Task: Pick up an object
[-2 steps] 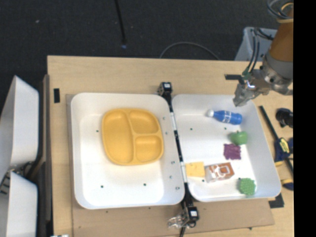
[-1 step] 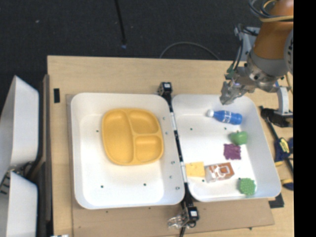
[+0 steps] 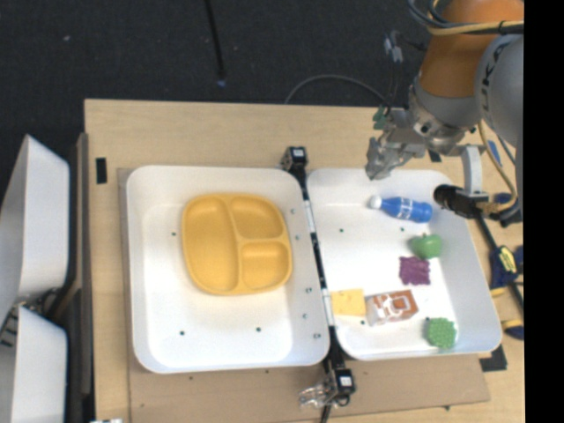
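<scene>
White plastic forms the two shallow bins that are set side by side on the pale wooden table. In the left bin a yellow divided plate is laid flat, with three compartments, roughly at the middle of the bin floor.

In the right bin several small things are scattered along its right half. A blue bottle with a white cap is laid on its side near the far edge. Just beyond it, a green round toy is seen, and next to that a purple piece is placed. Nearer the front edge, a yellow block is set beside the divider between the bins, and an orange-and-white packet is touching or nearly touching it. A green knobbly toy is found at the front right corner.

The arm is brought in from the right, its orange band seen at the top. The pincer is held over the far edge of the right bin, just above and to the left of the blue bottle, apart from it. Nothing is seen between its tips, and whether it is wide or narrow cannot be told from this angle.
</scene>
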Tool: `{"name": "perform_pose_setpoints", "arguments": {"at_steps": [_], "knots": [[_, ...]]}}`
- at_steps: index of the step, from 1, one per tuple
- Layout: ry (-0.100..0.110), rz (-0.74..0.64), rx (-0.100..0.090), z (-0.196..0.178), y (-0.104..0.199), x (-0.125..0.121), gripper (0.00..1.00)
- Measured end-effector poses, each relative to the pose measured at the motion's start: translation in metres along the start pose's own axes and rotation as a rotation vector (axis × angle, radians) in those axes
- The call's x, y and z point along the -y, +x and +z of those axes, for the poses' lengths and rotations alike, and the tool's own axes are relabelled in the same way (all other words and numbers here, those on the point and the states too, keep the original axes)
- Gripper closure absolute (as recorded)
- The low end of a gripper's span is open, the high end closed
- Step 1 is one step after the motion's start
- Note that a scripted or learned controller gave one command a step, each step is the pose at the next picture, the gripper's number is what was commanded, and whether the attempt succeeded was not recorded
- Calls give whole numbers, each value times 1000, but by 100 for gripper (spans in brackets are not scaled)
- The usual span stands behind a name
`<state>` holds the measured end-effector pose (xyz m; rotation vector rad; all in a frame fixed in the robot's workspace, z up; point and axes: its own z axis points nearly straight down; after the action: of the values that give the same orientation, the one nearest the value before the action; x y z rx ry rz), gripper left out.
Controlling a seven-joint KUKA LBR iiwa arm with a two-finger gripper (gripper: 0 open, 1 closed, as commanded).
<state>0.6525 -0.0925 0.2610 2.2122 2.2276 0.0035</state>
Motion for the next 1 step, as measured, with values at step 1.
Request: {"name": "perform_pose_setpoints", "arguments": {"at_steps": [1], "knots": [[3, 2, 1, 13, 53, -5, 100]]}}
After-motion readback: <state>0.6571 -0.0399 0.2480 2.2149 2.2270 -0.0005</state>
